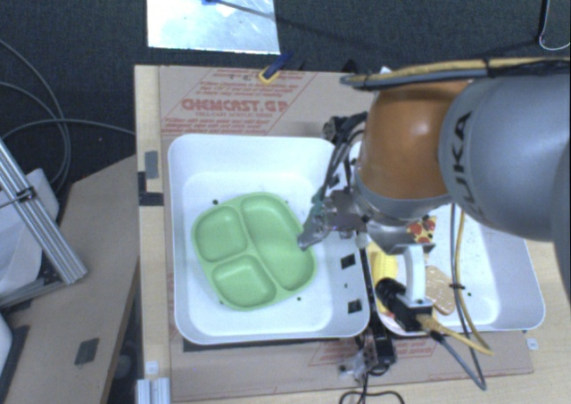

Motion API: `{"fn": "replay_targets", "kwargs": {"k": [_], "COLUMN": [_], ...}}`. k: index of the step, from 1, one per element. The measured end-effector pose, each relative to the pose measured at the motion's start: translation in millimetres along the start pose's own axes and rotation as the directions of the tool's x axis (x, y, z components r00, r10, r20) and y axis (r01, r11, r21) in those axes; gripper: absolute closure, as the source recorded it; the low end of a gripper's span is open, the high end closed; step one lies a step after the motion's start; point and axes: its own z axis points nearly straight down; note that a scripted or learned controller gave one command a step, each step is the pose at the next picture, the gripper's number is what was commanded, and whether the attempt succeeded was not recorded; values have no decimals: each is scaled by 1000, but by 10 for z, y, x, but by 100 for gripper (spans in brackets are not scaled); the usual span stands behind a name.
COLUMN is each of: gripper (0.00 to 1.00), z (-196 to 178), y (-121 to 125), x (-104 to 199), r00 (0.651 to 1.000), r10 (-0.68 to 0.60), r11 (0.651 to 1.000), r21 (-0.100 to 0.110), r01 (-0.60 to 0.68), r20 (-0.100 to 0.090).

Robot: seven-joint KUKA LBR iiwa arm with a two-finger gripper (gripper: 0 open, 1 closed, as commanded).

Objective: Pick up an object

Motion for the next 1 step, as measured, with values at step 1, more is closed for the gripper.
{"fn": "replay_targets", "kwargs": {"k": [1], "gripper": [0], "z": [538], "y": [442], "x": [797], "r00": [1000], "r10": [-3], "r11": [1000], "r21": [-14], "r01": [3], "r20": [-3]}}
